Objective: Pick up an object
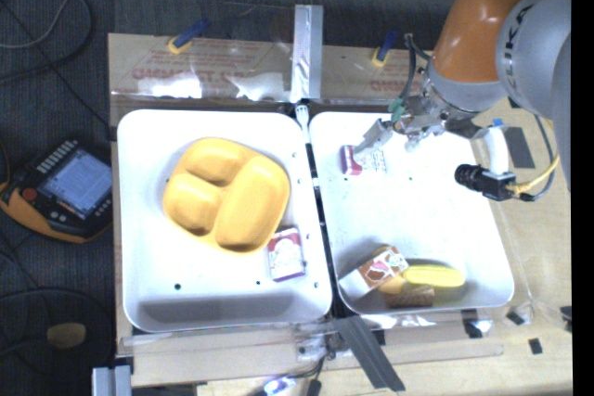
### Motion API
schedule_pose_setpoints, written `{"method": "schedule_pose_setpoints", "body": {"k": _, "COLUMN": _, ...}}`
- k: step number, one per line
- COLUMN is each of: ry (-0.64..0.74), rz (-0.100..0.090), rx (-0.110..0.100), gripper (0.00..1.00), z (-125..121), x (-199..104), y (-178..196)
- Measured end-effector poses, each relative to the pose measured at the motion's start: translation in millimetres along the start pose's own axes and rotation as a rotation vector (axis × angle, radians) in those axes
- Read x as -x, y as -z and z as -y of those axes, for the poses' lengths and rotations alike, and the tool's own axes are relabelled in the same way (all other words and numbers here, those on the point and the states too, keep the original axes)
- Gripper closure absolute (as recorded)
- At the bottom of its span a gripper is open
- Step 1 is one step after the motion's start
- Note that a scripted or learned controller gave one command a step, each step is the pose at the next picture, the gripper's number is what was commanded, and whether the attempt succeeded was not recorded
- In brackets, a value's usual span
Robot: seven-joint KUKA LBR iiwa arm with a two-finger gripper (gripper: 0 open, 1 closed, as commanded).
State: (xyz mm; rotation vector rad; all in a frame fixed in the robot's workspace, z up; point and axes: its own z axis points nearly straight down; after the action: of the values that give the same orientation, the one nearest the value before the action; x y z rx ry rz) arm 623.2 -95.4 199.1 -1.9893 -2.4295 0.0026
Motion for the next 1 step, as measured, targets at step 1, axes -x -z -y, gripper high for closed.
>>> {"method": "schedule_pose_setpoints", "body": {"k": 1, "ry": 0.094, "rz": 0.006, "rx": 0.009, "gripper": 0.0, "z": -42.9, "x": 19.7, "y": -109.8}}
